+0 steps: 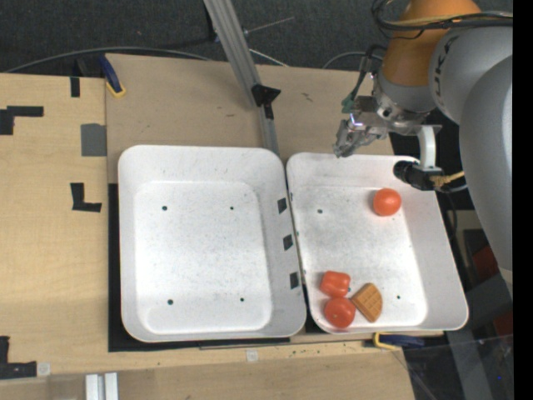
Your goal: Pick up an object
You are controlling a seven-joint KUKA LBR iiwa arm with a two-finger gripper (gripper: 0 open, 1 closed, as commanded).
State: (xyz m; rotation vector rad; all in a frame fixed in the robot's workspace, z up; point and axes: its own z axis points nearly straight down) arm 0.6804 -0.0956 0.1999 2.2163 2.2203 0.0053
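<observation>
Well, there are four small things to pick from, and all of them sit in the right bin [433,248]. A round orange-red ball [386,202] sits alone near the far right side of that bin. It looks smooth and light, like a toy tomato. It could roll or slip away if it is pinched off to one side, so I think the best hold is straight across its middle.

Down by the near edge of the right bin, three things crowd close. A red pepper-shaped toy [335,283] sits a little way in from the edge. A round red toy [339,312] sits right at the near rim, just below the pepper. A tan waffle-like piece [367,302] lies just beside the round one, maybe touching it. The tan piece looks flat and stiff, so its thin sides may be the place to pinch. These three look light too, but they are packed tight, so one could get bumped while another is taken.

The left bin [200,165] has only small dark dots on its white floor.

The gripper [346,146] hangs over the far edge of the right bin, near its far left corner. It is well apart from every toy and has nothing in it. It is too small and dark to say more.
</observation>
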